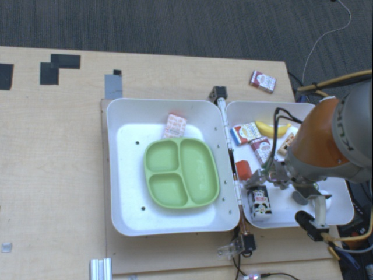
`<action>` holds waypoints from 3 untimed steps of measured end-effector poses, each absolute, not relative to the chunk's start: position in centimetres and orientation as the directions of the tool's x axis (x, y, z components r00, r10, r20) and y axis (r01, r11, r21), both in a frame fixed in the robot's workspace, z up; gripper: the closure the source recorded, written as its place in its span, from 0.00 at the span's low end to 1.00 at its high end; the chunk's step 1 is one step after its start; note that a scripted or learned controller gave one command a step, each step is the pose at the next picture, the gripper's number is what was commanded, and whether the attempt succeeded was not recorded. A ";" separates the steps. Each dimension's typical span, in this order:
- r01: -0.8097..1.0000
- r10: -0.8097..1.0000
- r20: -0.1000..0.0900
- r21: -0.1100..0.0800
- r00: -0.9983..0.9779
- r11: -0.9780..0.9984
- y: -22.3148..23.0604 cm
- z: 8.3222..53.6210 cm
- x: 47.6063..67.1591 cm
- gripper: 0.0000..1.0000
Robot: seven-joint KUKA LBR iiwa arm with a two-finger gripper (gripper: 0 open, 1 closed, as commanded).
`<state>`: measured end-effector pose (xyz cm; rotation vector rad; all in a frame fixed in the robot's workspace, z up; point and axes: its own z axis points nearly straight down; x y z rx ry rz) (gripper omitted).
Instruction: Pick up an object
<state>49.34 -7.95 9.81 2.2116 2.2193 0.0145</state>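
Note:
The right bin (341, 210) holds several small items. A black-and-white carton (260, 203) stands near its front left corner. A red block (242, 170) lies by the left wall. Behind them are a red-and-white packet (262, 149), a blue-and-white box (245, 133) and a banana (269, 128). My gripper (263, 182) hangs low over the bin's left part, just behind and above the carton and right of the red block. The grey and orange arm covers the bin's right half.
The left bin (113, 174) holds a green divided plate (180, 172) and a small pink-and-white packet (175, 124) at its back wall. A red-and-white box (263, 81) lies on the bench behind the right bin. Cables run along the bench's right and front edges.

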 end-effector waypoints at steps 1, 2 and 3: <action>1.000 1.000 0.002 0.017 -0.006 0.006 -7.8 10.9 49.6 1.00; 1.000 1.000 0.002 0.017 -0.005 0.005 -7.8 10.9 49.6 0.00; 1.000 1.000 0.000 0.007 -0.002 0.002 -8.2 8.7 48.9 0.00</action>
